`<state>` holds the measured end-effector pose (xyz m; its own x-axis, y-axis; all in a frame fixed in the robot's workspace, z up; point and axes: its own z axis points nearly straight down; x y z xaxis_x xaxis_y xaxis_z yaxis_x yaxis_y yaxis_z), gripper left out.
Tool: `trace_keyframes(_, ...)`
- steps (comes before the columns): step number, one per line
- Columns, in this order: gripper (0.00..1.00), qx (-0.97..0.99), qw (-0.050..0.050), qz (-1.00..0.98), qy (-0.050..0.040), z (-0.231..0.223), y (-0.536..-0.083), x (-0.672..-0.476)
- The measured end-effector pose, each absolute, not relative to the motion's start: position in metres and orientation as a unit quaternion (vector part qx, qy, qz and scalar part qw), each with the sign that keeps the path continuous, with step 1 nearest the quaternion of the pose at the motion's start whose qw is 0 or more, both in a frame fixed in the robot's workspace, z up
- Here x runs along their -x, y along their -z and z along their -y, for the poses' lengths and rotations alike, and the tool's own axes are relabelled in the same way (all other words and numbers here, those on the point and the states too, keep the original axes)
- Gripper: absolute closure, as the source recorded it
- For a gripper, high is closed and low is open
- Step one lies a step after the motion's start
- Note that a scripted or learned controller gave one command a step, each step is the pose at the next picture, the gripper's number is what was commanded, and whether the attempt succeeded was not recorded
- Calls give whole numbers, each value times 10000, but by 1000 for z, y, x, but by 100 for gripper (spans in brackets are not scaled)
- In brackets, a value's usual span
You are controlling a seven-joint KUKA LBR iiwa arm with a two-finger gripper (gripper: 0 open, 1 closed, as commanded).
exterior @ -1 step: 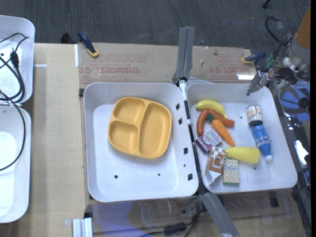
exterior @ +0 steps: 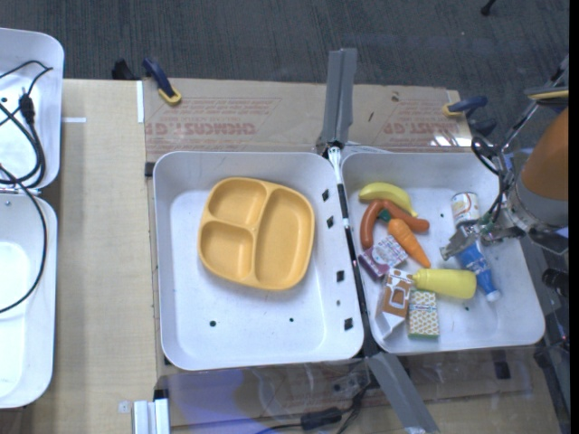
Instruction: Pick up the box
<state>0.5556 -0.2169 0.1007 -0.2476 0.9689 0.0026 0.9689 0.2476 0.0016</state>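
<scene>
Gripper (exterior: pixel 463 240), finger state unclear, should drop squarely over small green-patterned cardboard box (exterior: pixel 422 315) below yellow plastic squash (exterior: pixel 445 283).

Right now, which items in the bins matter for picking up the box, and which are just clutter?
Job:
- small box, at the near edge of the right bin
- gripper, over the right bin near the blue tube

Lying about:
- yellow divided plate in the left bin
- banana
- carrot
- yellow bottle
- brown carton
- can
</scene>
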Motion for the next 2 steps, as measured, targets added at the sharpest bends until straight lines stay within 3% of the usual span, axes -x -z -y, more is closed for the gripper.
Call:
trace_keyframes(1, 0, 6376, -11, 7704, 11, 220, -119, -617)
trace_keyframes(2, 0, 5509, -2, 8346, -3, 200, -247, -553)
